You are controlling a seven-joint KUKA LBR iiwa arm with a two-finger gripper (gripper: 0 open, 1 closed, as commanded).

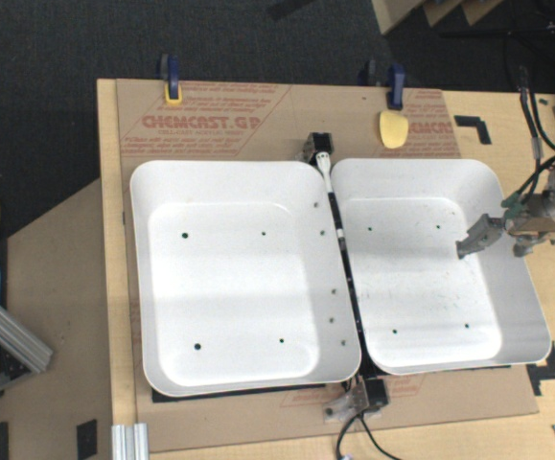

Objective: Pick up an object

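Observation:
My gripper (476, 241) hangs over the right edge of the right bin (421, 348), reaching in from the right side. It is small and partly blurred against the wrist hardware behind it. I see nothing held at its tip. A small yellow object (393, 128) lies on the cardboard board behind the right bin, outside both bins and well apart from the gripper. The left bin (162, 353) shows its white floor with a few dark dots.
Blue clamps (171, 73) (396, 82) pin the brown board (219, 113) at its back edge. A black bracket (319, 148) sits where the bins meet at the back. Cables (536, 123) run down the right side near the arm.

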